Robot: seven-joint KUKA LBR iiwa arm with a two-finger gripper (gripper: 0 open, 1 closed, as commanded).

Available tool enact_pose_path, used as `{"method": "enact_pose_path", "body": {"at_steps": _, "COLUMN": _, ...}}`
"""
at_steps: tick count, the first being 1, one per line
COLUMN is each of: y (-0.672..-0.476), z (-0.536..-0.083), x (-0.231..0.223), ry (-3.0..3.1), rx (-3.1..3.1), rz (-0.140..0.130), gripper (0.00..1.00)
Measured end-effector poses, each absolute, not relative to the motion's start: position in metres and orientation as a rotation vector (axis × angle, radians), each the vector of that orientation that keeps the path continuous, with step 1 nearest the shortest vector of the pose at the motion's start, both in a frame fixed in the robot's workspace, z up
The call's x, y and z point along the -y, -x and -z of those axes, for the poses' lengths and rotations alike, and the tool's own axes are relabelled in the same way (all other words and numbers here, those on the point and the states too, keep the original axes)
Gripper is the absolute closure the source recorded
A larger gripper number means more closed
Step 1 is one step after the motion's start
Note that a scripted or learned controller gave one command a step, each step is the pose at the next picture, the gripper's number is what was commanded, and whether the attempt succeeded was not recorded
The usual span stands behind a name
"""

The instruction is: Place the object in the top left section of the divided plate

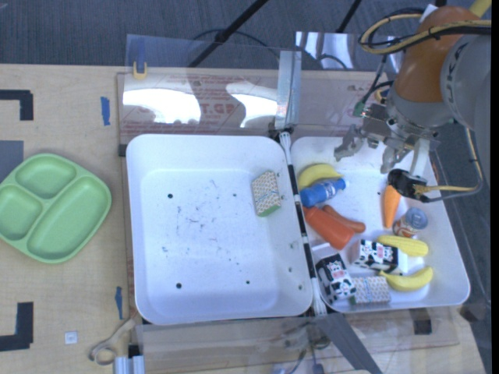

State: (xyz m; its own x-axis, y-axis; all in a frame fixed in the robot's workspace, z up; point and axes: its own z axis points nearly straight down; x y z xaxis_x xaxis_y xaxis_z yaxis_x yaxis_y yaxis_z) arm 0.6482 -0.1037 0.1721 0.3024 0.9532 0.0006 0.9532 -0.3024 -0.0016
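The green divided plate (51,206) lies on the wooden bench at the far left, outside the bins; its top left section is the small compartment at its upper edge. A yellow-green patterned sponge (267,192) rests in the left bin (203,232) near that bin's right wall. My gripper (365,154) hangs over the upper part of the right bin (452,263), open, with nothing between its fingers (387,160). It is above and to the right of a yellow banana (313,173) and a blue bottle (321,192).
The right bin holds several items: an orange bottle (335,223), a carrot (391,202), two more bananas (409,279), black-and-white cartons (337,277) and a small jar (413,221). A metal divider (287,100) stands upright between the bins at the back.
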Motion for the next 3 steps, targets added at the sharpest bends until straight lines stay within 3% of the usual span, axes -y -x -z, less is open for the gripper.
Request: {"method": "enact_pose_path", "body": {"at_steps": 3, "y": -0.6483, "z": -0.1722, "x": 0.1040, "ry": 2.534, "rx": 1.855, "rz": 0.000, "gripper": 0.00}}
